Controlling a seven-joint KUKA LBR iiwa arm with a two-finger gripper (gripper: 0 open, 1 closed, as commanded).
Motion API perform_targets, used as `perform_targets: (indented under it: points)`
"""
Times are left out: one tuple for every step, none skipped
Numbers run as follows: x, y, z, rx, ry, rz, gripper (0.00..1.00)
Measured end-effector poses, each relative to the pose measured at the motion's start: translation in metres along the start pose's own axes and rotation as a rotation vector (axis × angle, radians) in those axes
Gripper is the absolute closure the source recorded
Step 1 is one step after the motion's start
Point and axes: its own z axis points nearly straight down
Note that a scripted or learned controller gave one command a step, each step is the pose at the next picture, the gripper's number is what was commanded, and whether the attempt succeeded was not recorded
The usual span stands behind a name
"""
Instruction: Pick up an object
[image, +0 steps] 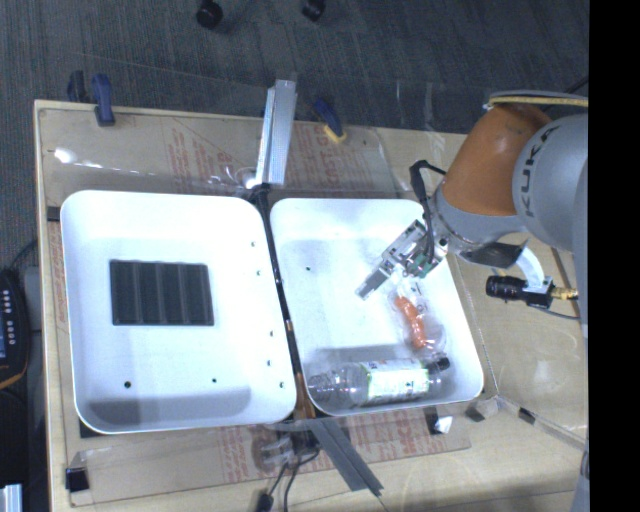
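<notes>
My gripper (375, 281) hangs over the middle of the right bin (330, 225), its fingers pointing down-left with a small gap and nothing between them. Just below and to its right lies an orange carrot-shaped thing (413, 317) in a clear wrapper. A clear plastic bottle (378, 382) with a pale label and a dark cap lies on its side along the bin's front wall. The left bin (90, 215) holds a dark ribbed rectangular block (161, 292) at its centre-left.
A metal bar (277, 130) stands up at the back between the two bins. Blue clamps (102, 98) grip the bench's rear edge. The grey arm with its orange band (490, 170) comes in from the right over the right bin's far corner.
</notes>
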Motion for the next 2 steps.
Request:
perform_targets:
  points:
    - [0.0094,-0.0103,-0.0246,-0.001,-0.002,0.006,0.00]
    - [0.0100,-0.0103,-0.0221,0.000,0.001,-0.062,0.00]
